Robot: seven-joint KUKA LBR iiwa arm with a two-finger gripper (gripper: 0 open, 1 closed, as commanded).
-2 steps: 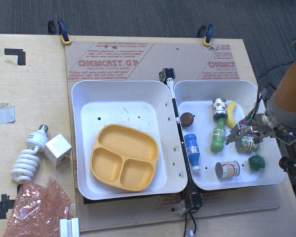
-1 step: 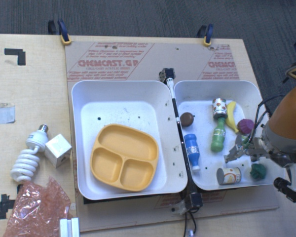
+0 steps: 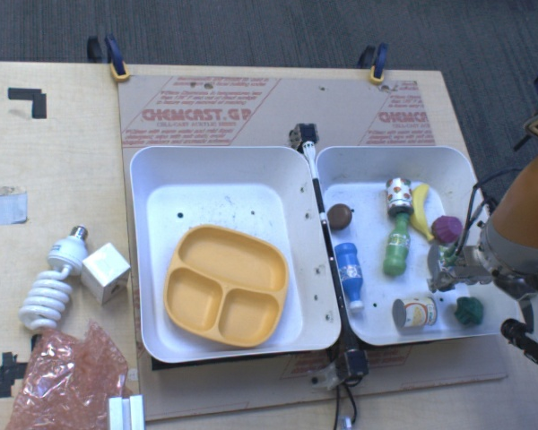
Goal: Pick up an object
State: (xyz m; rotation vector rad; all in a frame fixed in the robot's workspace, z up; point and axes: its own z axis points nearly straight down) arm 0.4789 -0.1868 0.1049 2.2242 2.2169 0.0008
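Observation:
The right bin holds several small objects. They are a brown ball, a blue bottle, a green bottle, a small can, a yellow banana, a purple lump, a tan can on its side and a dark green toy. My gripper hangs low over the bin's right side, between the purple lump and the tan can and just right of the green bottle. The wrist's metal housing covers what lies under it.
The left bin holds a yellow divided plate. On the bench left of the bins lie a spiral light bulb, a white cube and a crumpled pink bag. A black hinge strip separates the bins.

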